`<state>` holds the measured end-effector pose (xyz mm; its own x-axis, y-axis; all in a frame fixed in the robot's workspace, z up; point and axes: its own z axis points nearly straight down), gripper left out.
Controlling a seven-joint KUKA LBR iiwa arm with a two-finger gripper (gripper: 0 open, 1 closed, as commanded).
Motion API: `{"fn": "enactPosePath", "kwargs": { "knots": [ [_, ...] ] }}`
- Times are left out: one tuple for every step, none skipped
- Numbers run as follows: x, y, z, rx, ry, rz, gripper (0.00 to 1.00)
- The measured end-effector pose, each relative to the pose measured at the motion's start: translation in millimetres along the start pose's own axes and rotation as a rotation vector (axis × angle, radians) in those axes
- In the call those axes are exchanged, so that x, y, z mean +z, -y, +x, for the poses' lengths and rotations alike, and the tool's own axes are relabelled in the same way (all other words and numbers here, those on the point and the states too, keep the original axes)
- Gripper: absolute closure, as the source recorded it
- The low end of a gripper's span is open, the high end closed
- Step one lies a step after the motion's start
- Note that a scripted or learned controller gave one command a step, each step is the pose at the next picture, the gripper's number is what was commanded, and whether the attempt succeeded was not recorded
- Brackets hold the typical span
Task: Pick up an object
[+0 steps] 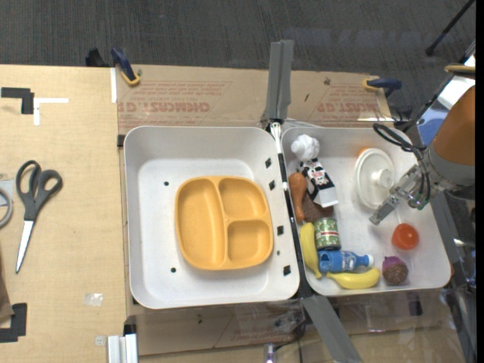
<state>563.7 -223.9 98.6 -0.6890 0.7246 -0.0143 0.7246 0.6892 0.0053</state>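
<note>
Pincer (380,212) hung low in the right bin (437,274), fingertips beside the white bowl (373,174); whether they were spread or pressed together I could not tell. Nothing sat between them. An orange ball (405,237) lay near. Most of the arm was cut off.

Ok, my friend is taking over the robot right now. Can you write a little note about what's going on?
Gripper: low in the right bin, beside the white dish; nothing visible between its fingers.
Things: the right bin also holds an orange ball, purple ball, banana, blue bottle, green can and cow toy. The yellow divided plate lies in the left bin.
Done: nothing picked up.
Left: grasp one object and lift it.
</note>
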Motion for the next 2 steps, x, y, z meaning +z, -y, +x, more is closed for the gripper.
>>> {"fn": "enactPosePath", "kwargs": {
  "knots": [
    [5.6,31.3,57.1,-0.014,-0.014,0.005,0.00],
    [5.6,28.7,94.4,0.044,-0.014,0.006,0.00]
  ]
}}
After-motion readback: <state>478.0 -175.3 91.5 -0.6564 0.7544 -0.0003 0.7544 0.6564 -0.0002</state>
